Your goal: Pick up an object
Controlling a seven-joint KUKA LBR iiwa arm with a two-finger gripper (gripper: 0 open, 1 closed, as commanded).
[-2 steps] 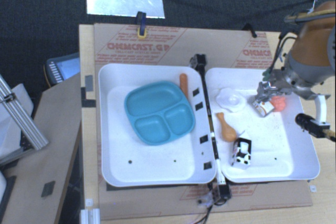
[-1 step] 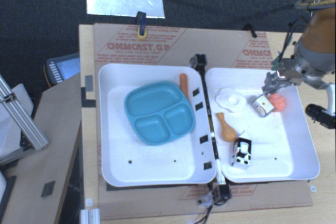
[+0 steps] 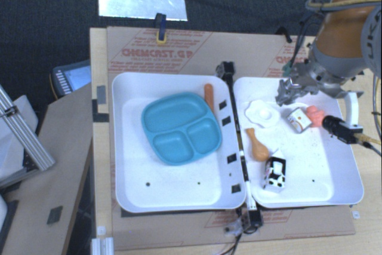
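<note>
Filling much of the left white bin (image 3: 128,188), a blue three-compartment plastic plate (image 3: 181,127) leaves open floor toward its near edge. Right bin (image 3: 340,188): grey tool (image 3: 289,94), finger state unclear, hovers beside a white fried-egg toy (image 3: 262,112); near corner free.

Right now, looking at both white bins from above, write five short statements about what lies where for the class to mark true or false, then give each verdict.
1. The blue divided plate lies in the left bin. True.
2. The fried egg toy lies on the blue plate. False: it lies in the right bin, near the divider.
3. The black-and-white cow toy sits near the front of the right bin. True.
4. The tool hangs over the left bin. False: it is over the back of the right bin.
5. The orange sausage lies in the right bin. False: it lies in the left bin, at the plate's back edge.
</note>
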